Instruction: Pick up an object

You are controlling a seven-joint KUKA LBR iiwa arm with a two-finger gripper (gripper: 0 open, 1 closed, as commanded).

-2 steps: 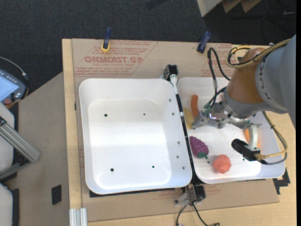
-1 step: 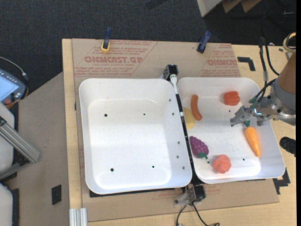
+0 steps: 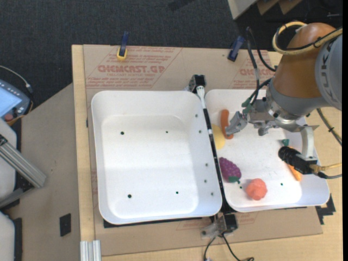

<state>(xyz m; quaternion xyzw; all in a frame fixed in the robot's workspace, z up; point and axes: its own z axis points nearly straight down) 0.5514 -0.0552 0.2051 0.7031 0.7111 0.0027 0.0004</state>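
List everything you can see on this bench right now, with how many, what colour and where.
left bin: one, white, left half of bench
right bin: one, white, right half of bench
carrot-like piece: one, orange, right bin, far left part
yellow piece: one, yellow, right bin, against left wall
grape bunch: one, purple, right bin, near left
round fruit: one, reddish-orange, right bin, near edge
clamps: two, blue, far edge of board
arm: one, grey and orange, over right bin
gripper: one, grey, beside carrot-like piece
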